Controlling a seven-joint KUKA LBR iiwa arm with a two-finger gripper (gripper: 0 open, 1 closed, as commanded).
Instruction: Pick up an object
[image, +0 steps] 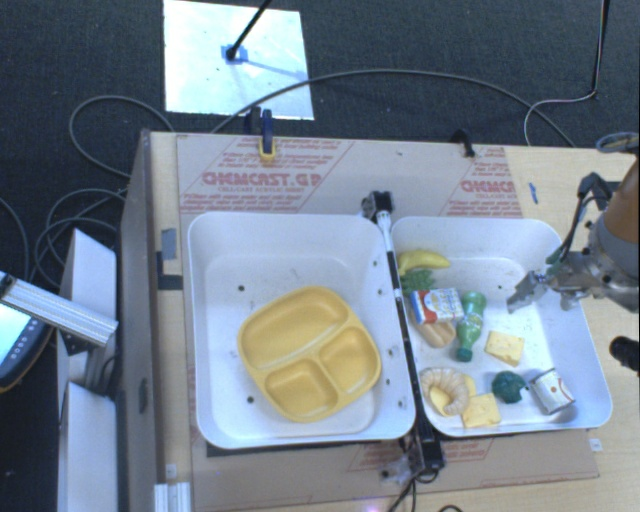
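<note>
A: What's the layout, biggest first?

B: Two white bins. The right bin (575, 345) lies under the gripper (528, 290); the left bin (215, 300) sits well off to the gripper's far side, bearing a yellow divided tray (308, 352).

A: And the pickable things?

B: All in the right bin. Beyond the gripper, toward the divider: a banana (424, 261), a small carton (440, 303), a green bottle (468, 325). Below it: a yellow wedge (504, 347), nearest; then a pastry (446, 389), a green lump (507, 386), a tin can (549, 390).

A: Holding anything?

B: No. The fingers look spread apart, nothing between them.

A: Step?

B: Approach, I'd judge. Nothing chosen visibly. Next calls for centring over one item, likely the wedge, then descending.
</note>
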